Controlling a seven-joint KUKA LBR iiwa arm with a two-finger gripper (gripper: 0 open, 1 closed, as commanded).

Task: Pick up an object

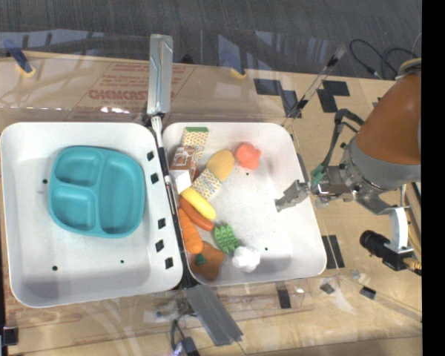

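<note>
So the jaws [291, 196] are hanging over the right edge of the right bin [297, 232], and honestly I can't tell from here whether they're spread or clenched; nothing visible between them. All the toy food is piled along that bin's left wall: a carrot [190, 230], a banana [196, 203], a green leafy bit [225, 238], a white lump [245, 257], a yellowish potato-looking thing [221, 164] and a red tomato [247, 155] further back. The left bin [15, 199] has a teal divided plate [98, 190] sitting in it.
</note>
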